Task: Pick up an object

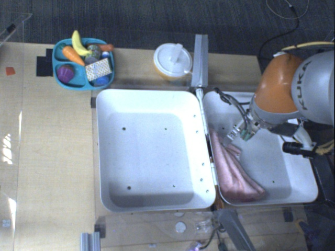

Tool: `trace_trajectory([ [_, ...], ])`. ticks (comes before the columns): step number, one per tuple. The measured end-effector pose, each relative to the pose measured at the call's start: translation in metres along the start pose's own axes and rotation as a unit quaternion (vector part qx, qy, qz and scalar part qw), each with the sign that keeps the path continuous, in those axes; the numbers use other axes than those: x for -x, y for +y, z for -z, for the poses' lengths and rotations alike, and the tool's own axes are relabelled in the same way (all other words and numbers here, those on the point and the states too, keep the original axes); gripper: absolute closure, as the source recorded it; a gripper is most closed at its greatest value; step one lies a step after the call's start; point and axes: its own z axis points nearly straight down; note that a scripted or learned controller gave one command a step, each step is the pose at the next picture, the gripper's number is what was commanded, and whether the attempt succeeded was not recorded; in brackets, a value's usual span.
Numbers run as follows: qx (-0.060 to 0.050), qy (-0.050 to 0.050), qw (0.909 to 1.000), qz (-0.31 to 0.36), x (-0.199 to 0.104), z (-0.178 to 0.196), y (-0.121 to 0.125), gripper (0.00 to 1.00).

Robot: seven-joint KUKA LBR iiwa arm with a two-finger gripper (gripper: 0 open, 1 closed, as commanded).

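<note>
Lying in right bin (306,190): pink cloth (233,172); tool (236,134) above.

A robotics lab: a pale wooden worktop (47,156) bears two white bins (152,150), a KUKA arm (293,88) with loose cables, and dark carpet (131,7) beyond.

Pale wood bench (47,156) — bearing two white bins (152,150), a blue tray (81,64) and a lidded cup (172,60).
</note>
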Motion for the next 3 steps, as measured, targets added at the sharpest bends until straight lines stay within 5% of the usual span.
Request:
trace_trajectory([
  [1, -0.001, 0.001, 0.9994, -0.033, 0.039, -0.002, 0.040, 0.00],
  [2, 0.000, 0.000, 0.9978, -0.067, 0.027, -0.001, 0.029, 0.00],
  [3, -0.005, 0.005, 0.9846, -0.175, 0.056, -0.004, 0.041, 0.00],
])
